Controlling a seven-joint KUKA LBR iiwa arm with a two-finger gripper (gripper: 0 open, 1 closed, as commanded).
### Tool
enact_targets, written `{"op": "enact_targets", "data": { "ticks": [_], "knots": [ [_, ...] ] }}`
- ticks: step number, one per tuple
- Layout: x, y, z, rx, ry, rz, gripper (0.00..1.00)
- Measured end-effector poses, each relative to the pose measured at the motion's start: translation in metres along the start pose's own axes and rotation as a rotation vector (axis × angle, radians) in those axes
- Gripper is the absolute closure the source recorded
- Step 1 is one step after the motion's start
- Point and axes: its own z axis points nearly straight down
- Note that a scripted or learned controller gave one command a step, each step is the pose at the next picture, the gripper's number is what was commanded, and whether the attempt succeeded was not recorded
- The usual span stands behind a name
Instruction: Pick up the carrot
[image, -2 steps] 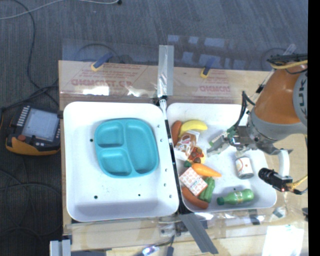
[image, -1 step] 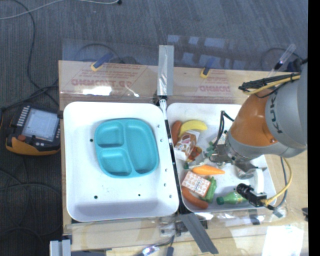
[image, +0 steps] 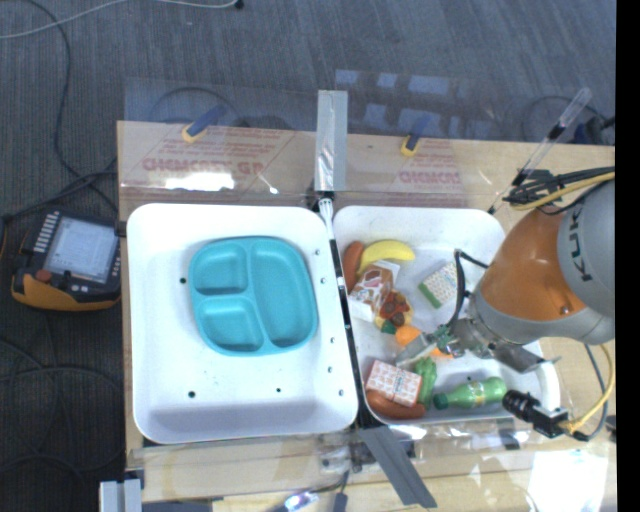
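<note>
Two shallow white bins are sitting side by side on the bench. The left bin (image: 150, 400), well to the left of the gripper (image: 446, 342), is holding a turquoise divided tray (image: 253, 293) with three compartments, lying flat near its middle.

The right bin (image: 480, 222) is carrying the clutter. The carrot (image: 408, 336), small and orange, is lying just left of the gripper, amid the pile. Above and to the left of the gripper a banana (image: 387, 252) is resting near the bin's far wall, with a red sausage (image: 352, 260) beside it along the divider. A small green-and-white packet (image: 438, 287) is lying just above the gripper. A printed snack wrapper (image: 378, 292) is sitting to the upper left; its writing is too small to read. Below the gripper a green bottle (image: 470, 392) is lying on its side, and a red-and-white patterned box (image: 392, 382) is lying to the lower left.

Whether the gripper is wide or closed cannot be told.

Reddish lettering on the clear sheet (image: 210, 160) beyond the bins is showing but not legible. The arm's orange band (image: 535, 270) is showing part of white lettering, "KU".

Open room is lying mostly in the left bin around the tray.
</note>
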Motion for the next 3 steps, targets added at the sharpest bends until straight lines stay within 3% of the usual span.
{"op": "enact_targets", "data": {
  "ticks": [1,2,3],
  "knots": [
    [0.001,0.001,-0.009,-0.001,0.004,0.0,1.0],
    [0.037,0.048,-0.119,0.016,0.01,-0.262,1.0],
    [0.097,0.049,-0.092,0.02,0.005,0.174,1.0]
  ]
}}
